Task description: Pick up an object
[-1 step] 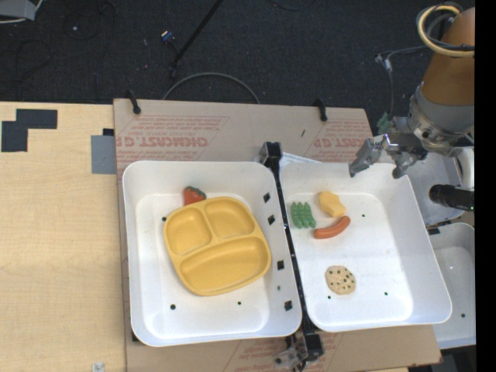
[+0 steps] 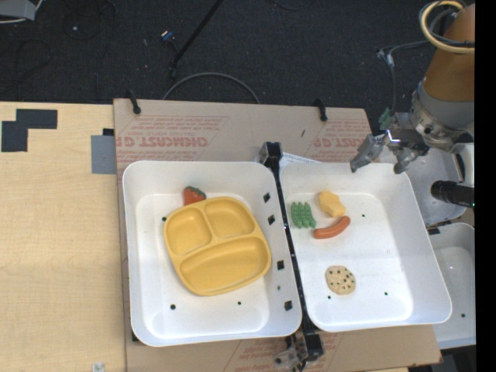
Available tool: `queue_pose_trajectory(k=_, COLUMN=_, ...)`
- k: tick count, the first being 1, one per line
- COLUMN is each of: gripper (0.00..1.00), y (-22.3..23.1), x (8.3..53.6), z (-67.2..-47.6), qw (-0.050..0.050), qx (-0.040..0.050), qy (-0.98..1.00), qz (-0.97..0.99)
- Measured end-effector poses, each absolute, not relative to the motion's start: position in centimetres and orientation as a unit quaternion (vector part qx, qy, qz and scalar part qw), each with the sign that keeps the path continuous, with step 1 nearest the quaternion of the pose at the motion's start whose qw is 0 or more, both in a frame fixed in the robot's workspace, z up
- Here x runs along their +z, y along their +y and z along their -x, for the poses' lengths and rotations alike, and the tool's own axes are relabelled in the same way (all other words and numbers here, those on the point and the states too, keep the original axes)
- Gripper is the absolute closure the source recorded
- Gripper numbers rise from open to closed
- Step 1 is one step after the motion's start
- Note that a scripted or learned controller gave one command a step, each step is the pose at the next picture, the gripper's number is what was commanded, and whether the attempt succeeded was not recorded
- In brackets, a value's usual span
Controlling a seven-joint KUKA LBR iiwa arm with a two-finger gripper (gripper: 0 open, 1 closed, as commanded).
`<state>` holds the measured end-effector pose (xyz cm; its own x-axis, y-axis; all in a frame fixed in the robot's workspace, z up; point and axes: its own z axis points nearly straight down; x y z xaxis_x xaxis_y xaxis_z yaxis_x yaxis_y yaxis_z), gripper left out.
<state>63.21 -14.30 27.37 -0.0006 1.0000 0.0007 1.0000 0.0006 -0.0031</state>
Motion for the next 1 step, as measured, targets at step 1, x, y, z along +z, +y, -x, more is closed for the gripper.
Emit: queue_pose_trajectory(k=1, gripper=0.00, y=-14.63, x=21.08, z=-62.66, qw=0.004, qx=0.0027, qy=-0.707, qz=0.707)
